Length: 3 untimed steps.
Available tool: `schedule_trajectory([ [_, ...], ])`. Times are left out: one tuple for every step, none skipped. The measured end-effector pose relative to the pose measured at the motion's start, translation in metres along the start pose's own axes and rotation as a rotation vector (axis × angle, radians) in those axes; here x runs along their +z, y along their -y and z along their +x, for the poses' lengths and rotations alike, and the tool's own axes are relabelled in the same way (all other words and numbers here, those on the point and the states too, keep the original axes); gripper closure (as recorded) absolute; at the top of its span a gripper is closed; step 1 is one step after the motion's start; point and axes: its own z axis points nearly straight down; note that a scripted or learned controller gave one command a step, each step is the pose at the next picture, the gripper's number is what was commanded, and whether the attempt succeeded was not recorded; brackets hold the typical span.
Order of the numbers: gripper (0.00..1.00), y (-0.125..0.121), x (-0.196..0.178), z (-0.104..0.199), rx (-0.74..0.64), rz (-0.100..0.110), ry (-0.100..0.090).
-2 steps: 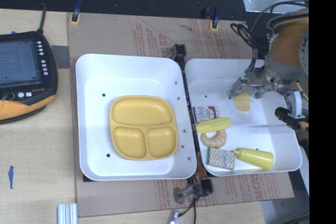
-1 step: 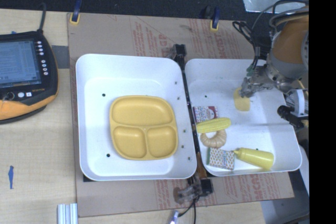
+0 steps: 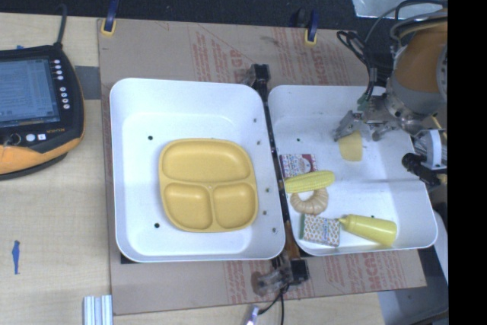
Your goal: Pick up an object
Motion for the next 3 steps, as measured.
schedule_trajectory([
  [0.0, 0.01, 0.011, -0.006, 0.003, -0.002, 0.0],
  [1.0, 0.01, 0.0, -0.006, 0.001, -0.001, 0.0],
  [0.0, 0.01, 0.0, -0.006, 0.001, 0.0, 0.0],
])
